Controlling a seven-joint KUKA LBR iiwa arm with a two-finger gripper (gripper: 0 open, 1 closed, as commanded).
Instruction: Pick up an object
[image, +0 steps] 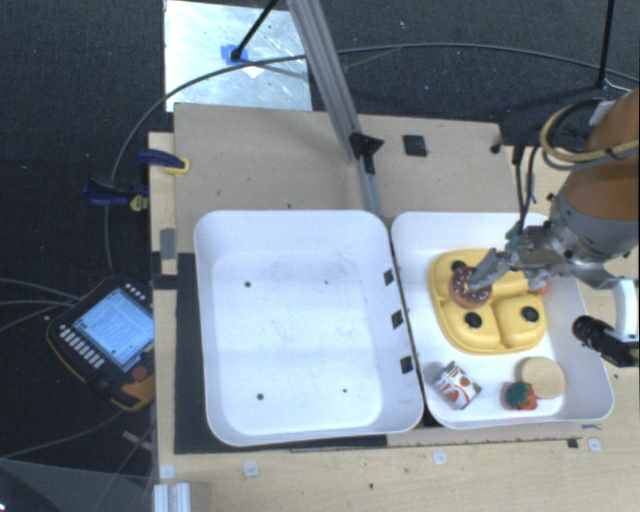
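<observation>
The two-finger gripper (470, 288) is lowered over a small brown round object (463, 290) on the yellow moulded plastic tray (490, 305), at twelve o'clock in the right white bin (415, 300); its grasp cannot be told.

No lettering is legible; the pendant screen (113, 327) and small can (456, 385) blur.

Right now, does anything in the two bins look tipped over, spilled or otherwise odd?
The small red and white can lies on its side near the front of the right bin, rather than standing. Nothing looks spilled or broken. The gripper is down over the yellow toy.
</observation>
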